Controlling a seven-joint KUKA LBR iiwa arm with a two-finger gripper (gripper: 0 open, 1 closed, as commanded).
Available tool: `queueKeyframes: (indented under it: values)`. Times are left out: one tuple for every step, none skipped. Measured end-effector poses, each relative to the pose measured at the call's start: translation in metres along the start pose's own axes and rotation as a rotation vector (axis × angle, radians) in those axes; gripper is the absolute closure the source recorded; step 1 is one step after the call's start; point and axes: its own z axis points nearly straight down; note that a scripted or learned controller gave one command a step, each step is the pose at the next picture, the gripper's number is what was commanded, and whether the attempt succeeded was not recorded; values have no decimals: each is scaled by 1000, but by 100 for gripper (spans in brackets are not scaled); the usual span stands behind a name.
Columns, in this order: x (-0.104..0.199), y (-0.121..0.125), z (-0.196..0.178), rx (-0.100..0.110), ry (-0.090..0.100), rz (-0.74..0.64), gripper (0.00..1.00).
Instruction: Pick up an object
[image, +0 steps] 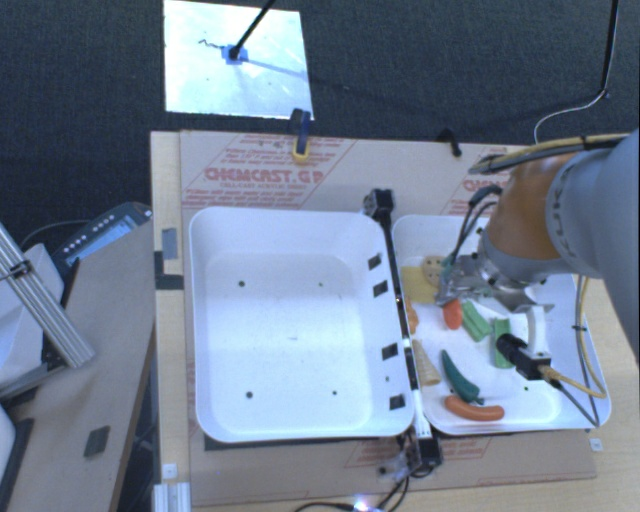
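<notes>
My gripper (456, 294) hangs low in the right bin (570, 400), at its upper middle, with the grey and orange arm coming in from the right. Just under its tip lies a small orange-red piece (452, 316). A light green piece (475, 322) lies right beside it. A yellow item (424, 281) sits to the gripper's left by the divider. Further toward the front are a green block (501, 352), a dark green curved piece (460, 376), a tan wedge (427, 366) and an orange sausage shape (475, 409). Nothing shows lifted off the bin floor.
The left bin (215, 400) stands beside the right one, split from it by a black-clipped divider (398, 320). A black part with a yellow cable (575, 385) hangs off the arm over the right bin. A yellow clamp (300, 152) sits behind the bins.
</notes>
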Motion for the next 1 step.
queueKeyframes:
  values:
    - [-27,16,10,27,2,4,100]
